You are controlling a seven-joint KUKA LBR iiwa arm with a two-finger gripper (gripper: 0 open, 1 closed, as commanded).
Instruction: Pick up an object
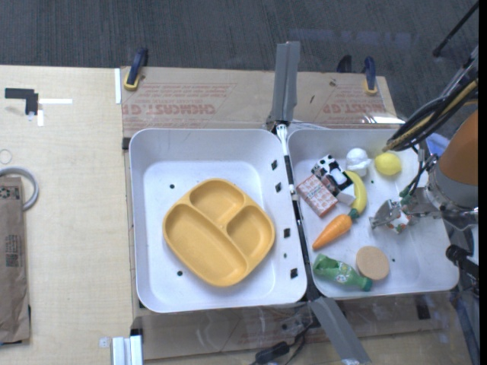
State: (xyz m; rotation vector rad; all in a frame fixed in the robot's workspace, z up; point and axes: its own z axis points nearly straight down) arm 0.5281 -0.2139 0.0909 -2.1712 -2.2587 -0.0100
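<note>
Green packet (342, 273) hugs the right bin's (426, 280) near rim; fingers' (389, 219) state unclear.

A dark grey carpeted floor (228, 21) lay beyond the light wooden tabletop (68, 196). A brown printed cardboard sheet (205, 105) was fastened at the rear by two blue-and-yellow clamps (137, 68). A brown paper bag (13, 261) rested at the left edge.
</note>
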